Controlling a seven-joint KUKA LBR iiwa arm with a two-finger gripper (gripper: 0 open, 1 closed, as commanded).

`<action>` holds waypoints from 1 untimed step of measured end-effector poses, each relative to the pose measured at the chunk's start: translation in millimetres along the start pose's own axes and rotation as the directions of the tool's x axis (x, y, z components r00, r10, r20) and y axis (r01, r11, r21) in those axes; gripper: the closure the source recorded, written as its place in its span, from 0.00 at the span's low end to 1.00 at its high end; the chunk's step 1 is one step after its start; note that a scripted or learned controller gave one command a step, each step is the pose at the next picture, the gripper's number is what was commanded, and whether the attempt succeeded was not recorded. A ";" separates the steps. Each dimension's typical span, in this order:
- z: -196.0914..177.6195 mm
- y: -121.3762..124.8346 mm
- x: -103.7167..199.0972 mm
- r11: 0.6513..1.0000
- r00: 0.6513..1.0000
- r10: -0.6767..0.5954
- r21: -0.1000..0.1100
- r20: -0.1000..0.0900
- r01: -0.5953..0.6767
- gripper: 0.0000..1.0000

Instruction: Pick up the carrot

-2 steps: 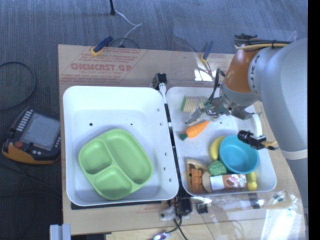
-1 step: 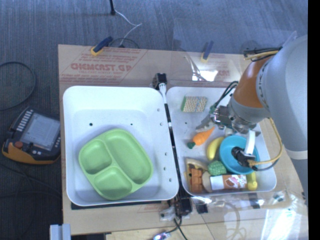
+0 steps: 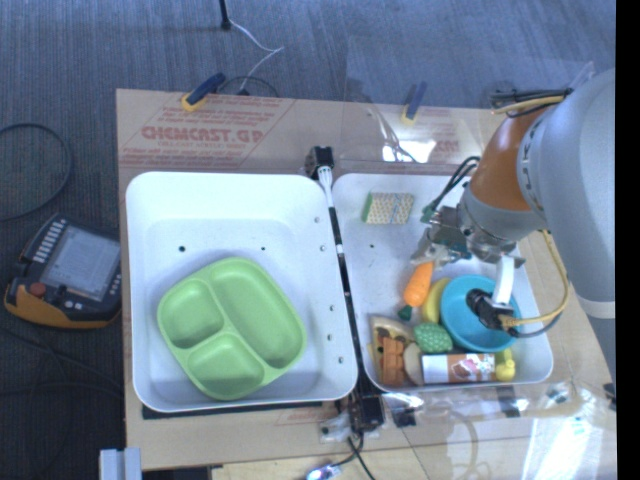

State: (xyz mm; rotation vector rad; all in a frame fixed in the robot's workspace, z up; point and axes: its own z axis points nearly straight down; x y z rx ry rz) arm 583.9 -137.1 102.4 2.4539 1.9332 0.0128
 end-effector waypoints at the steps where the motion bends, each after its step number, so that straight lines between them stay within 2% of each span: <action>1: -90.7 20.0 42.4 0.974 0.974 0.227 0.017 0.003 -0.227 1.00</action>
